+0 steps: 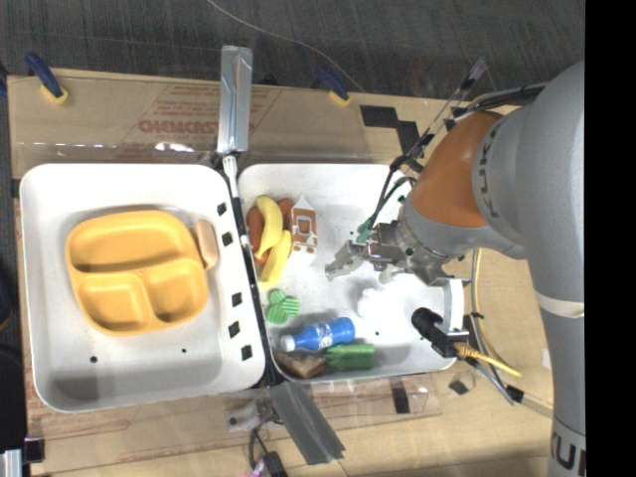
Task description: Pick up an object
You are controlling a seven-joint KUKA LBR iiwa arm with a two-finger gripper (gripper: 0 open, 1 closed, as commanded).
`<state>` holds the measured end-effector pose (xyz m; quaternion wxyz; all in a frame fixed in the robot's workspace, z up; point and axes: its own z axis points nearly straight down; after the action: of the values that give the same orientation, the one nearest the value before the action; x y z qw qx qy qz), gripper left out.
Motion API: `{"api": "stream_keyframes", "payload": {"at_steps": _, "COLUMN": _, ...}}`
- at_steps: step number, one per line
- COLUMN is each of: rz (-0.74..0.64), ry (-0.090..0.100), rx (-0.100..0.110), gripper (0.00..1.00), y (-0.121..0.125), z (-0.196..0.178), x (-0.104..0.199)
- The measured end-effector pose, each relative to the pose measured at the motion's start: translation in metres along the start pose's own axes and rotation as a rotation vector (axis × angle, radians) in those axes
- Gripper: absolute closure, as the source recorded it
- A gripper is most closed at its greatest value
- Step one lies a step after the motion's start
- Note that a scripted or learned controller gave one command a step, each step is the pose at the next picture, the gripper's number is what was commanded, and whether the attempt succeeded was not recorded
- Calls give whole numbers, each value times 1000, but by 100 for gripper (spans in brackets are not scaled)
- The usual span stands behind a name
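Note:
My gripper [363, 266] hangs over the middle of the right bin [397, 192], open, with bare white floor between its fingers. To its left lie a yellow banana [272, 235] on a red-brown object [256, 229], and a small white and brown carton [304, 227]. A green ribbed round object [282, 307] sits lower left of the gripper. Along the near wall lie a blue bottle [320, 334], a green object [350, 356] and a brown item [301, 366].
The left bin [60, 366] holds a yellow divided tray [134, 269] with a tan piece [207, 242] at its right edge. A metal divider [235, 97] stands between the bins at the back. The grey arm [537, 197] fills the right side.

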<state>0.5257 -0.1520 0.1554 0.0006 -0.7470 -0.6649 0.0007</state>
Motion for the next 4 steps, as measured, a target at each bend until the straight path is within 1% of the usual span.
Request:
{"api": "stream_keyframes", "payload": {"at_steps": 1, "rz": -129, "ry": -1, "rx": -2, "gripper": 0, "y": 67, "z": 47, "x": 51}}
{"api": "stream_keyframes", "payload": {"at_steps": 2, "rz": -297, "ry": 0, "rx": -2, "gripper": 0, "y": 104, "z": 37, "x": 63}}
{"api": "stream_keyframes", "payload": {"at_steps": 3, "rz": -276, "ry": -2, "rx": 19, "gripper": 0, "y": 121, "z": 60, "x": 59}}
{"api": "stream_keyframes", "payload": {"at_steps": 4, "rz": -312, "ry": -2, "rx": -13, "gripper": 0, "y": 129, "z": -70, "x": 43}}
